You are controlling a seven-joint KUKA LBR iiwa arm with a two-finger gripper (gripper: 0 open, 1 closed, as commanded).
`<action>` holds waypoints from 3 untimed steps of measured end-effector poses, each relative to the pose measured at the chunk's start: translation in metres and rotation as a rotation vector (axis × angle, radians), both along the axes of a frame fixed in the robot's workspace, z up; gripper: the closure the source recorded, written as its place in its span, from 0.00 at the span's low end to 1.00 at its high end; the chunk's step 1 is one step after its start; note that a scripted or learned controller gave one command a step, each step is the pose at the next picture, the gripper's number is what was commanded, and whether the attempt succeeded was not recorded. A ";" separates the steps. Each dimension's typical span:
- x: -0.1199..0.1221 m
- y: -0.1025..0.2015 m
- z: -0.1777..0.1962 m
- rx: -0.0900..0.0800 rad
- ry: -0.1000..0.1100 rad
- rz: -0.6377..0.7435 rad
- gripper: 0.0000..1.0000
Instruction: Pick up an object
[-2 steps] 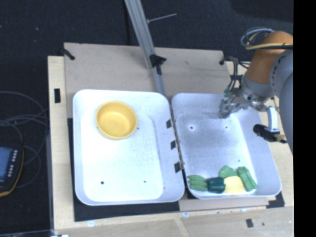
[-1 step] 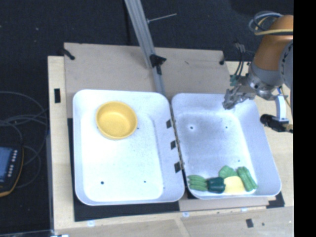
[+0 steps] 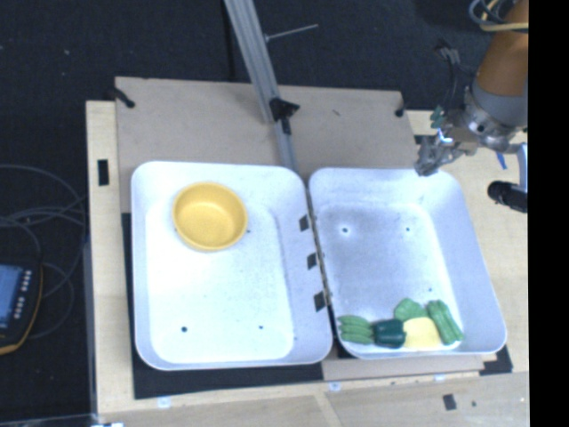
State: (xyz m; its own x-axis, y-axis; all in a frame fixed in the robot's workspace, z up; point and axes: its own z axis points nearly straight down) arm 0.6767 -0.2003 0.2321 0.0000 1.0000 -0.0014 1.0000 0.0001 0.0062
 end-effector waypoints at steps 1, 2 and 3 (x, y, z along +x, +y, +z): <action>0.000 -0.001 0.002 0.000 0.005 0.000 1.00; -0.012 0.055 -0.005 0.002 0.005 0.003 1.00; -0.022 0.102 0.007 0.002 0.004 0.003 1.00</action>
State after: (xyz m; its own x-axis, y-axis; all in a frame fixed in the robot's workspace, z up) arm 0.6543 -0.0980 0.2395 -0.0033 1.0000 0.0007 1.0000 0.0033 0.0021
